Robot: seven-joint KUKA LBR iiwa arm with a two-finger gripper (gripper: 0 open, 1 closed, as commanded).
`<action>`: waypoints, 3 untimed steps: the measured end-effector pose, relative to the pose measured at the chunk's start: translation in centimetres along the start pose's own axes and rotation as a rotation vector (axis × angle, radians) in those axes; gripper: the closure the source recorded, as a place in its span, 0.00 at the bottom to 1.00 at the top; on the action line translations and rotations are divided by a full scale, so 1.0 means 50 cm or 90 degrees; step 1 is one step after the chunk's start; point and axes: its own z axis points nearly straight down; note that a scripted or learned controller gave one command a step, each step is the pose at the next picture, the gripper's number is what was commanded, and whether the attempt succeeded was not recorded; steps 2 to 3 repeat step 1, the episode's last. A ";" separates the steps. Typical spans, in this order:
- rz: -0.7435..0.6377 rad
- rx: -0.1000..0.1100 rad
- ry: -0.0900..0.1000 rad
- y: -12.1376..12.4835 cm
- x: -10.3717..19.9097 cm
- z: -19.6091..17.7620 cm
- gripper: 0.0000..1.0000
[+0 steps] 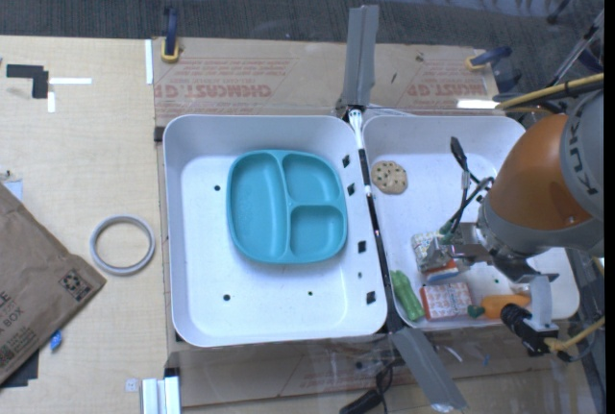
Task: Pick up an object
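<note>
The arm point(543, 182) leans over the right bin point(432, 129), its gripper point(452, 247) down among the clutter. Under it sits a small packet point(430, 249) — pale, crinkled, with red print — beside a green pod point(406, 295) and a red-and-white box point(446, 300). A cookie point(389, 176) lies apart. The left bin point(192, 239) holds a teal tray point(286, 206).
</note>
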 end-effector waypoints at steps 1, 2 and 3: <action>0.029 -0.001 -0.001 0.107 0.099 -0.183 1.00; 0.029 -0.001 -0.001 0.107 0.099 -0.183 1.00; 0.029 -0.001 -0.001 0.107 0.099 -0.183 1.00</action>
